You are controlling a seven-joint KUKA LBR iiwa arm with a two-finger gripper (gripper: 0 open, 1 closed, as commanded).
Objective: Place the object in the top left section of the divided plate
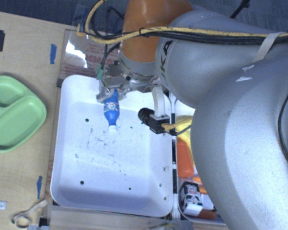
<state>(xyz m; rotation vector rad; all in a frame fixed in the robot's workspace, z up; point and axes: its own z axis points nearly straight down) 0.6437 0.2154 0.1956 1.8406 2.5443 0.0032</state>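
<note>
Item: small blue bottle (111, 111), white cap pointing down. Location: over the far part of the left white bin (114, 189), pinched at its upper end between the closed fingers of the gripper (110, 92), hanging just below them.

Step, by my reckoning: lift and carry.

Next: travel left to the green divided plate (5, 113), then release over its top left section.

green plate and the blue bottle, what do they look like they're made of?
Divided plate: likely moulded plastic, matte pale green, with soft rounded section walls and no glare. Blue bottle: probably plastic, with a glossy blue body and a white cap; too small to be sure.
</note>
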